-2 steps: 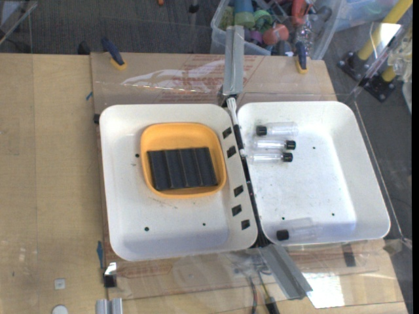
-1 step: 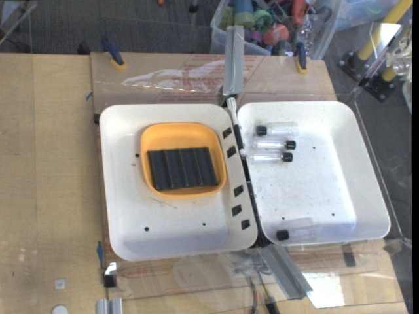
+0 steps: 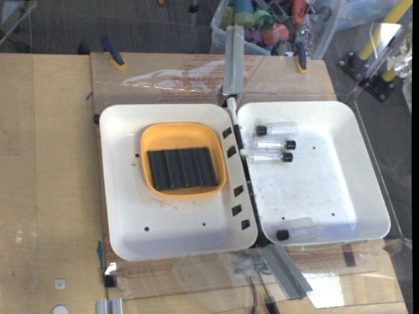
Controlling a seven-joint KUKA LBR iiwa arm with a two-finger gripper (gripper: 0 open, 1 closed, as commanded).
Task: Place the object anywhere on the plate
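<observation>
1. The yellow plate point(image 3: 183, 136) sits in the left bin point(image 3: 124, 234), and a black ribbed block point(image 3: 182, 169) already lies flat on it, covering most of its floor.
2. In the right bin point(image 3: 340, 195), three clear tubes with black caps point(image 3: 275, 142) lie close together near the far left corner, caps pointing right or left; a fourth tube point(image 3: 298, 231) lies apart along the near wall.
3. Which thing the task means is uncertain. If it is the block, it rests on the plate now and the job looks finished.
4. If it is a tube, I judge it light, stiff and slippery, and likely to roll. Take hold across the middle of its body, squeezing its round sides.
5. About the hand, I cannot tell how far open it is or whether it has anything.
6. The tabletop point(image 3: 46, 175) around the bins is pale wood.
</observation>
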